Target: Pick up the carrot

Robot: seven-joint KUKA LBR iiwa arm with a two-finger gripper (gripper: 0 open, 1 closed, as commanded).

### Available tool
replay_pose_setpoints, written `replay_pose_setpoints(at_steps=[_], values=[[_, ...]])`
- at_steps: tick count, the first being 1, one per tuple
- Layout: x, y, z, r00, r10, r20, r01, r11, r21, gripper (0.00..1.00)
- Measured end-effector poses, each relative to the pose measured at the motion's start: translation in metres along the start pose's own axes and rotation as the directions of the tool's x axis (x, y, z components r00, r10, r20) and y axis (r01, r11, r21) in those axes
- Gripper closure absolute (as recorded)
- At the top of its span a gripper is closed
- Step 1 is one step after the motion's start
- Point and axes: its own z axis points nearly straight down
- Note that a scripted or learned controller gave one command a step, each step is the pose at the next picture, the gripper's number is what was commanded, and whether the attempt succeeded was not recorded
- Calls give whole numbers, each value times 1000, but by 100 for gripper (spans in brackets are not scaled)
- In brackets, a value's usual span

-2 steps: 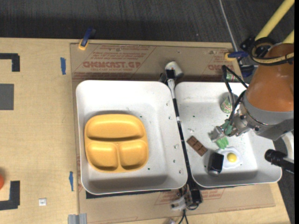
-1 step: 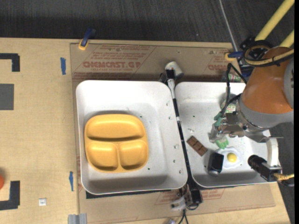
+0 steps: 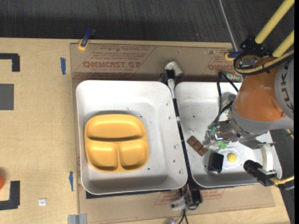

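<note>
Gripper (image 3: pixel 218 137) low over the middle of the right bin (image 3: pixel 196 97), its state not discernible beneath the wrist. The carrot cannot be located — probably it lies hidden under the arm. Risk: a closure here may take the brown block (image 3: pixel 197 146) or the toy fried egg (image 3: pixel 231 157) crowding the bin's near edge instead.
</note>
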Motion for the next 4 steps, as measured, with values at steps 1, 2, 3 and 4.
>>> replay_pose_setpoints(at_steps=[1,2,3,4], values=[[-75,-6,-139,994,-108,3,108,994,-5,100],[-11,-1,-29,995,-103,1,103,995,-2,100],[-14,-1,-29,1000,-22,2,22,1000,-4,100],[-12,-1,4,983,-184,0,184,983,0,100]])
